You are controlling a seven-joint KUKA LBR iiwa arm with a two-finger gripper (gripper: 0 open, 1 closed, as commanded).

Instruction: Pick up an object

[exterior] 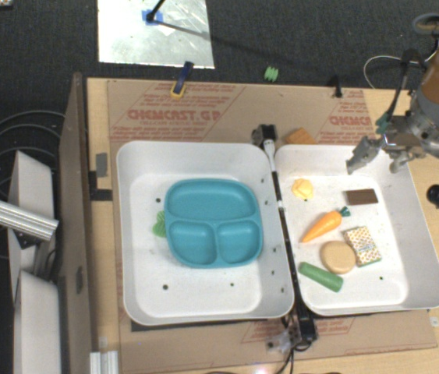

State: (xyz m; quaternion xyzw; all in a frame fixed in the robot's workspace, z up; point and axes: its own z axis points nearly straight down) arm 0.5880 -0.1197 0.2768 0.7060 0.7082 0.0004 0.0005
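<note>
We see the gripper [381, 153] hanging over the far edge of the right bin [418, 244], its fingers spread with nothing between them. The brown block [361, 196] lies just below it in that bin; the carrot [322, 225], yellow piece [302, 188] and round biscuit [338, 257] sit nearer the middle.

In the right white bin [418, 275] I see an orange toy carrot [322, 226] lying aslant beside a yellow lump [302, 188], brown block [360, 196], tan round disc [338, 257], patterned packet [362, 245] and green cylinder [320, 276].
</note>
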